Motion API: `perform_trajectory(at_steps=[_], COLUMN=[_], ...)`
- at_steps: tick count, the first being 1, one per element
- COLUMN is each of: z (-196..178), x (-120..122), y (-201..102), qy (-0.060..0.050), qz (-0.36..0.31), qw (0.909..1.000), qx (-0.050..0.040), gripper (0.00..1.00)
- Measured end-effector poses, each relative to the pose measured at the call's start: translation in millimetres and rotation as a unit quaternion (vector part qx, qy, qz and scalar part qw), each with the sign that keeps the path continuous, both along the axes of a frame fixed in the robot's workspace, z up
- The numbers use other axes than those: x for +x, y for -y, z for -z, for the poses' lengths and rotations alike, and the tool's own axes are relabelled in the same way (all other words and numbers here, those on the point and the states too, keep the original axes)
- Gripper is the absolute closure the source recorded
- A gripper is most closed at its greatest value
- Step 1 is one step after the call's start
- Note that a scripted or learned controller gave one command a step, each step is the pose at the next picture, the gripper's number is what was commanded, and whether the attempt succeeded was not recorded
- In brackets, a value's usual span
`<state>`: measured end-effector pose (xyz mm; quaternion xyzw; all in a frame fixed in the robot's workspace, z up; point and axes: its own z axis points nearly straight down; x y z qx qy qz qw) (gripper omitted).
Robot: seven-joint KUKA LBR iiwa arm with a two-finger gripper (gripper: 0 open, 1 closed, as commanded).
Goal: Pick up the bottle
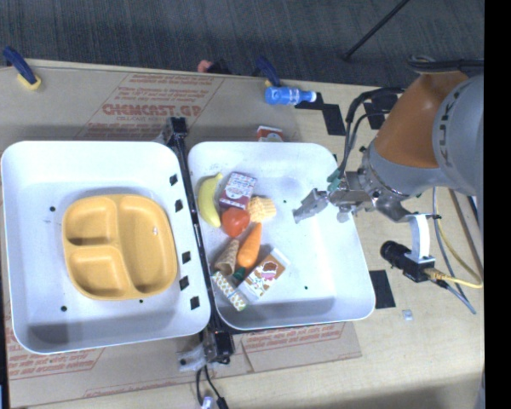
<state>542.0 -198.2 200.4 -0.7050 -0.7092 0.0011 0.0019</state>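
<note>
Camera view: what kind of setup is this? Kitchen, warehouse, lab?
Most likely a robotics lab bench for pick tests. Two shallow white bins sit on cardboard clamped to the bench, the right one holding toy food such as a carrot, and the arm's end effector hangs over that bin.

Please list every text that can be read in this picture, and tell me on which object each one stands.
"CHEMCAST GP": red print on the brown cardboard sheet under the white bins.
Smaller red lines printed around it: too blurred to read.
Labels on the purple carton and the small flat snack packet: too small to read.
</note>
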Motion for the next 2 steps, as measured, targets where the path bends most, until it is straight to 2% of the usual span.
perform_trajectory(at_steps=[1,2], z=[-10.1,4.6], x=[0.3,-63.0], y=[-0.4,4.0], qy=[-0.001,0.000], qz=[-0.002,0.022], qw=[1.0000,0.9998], qx=[0.0005,-0.0001], gripper=[1.00,1.00])
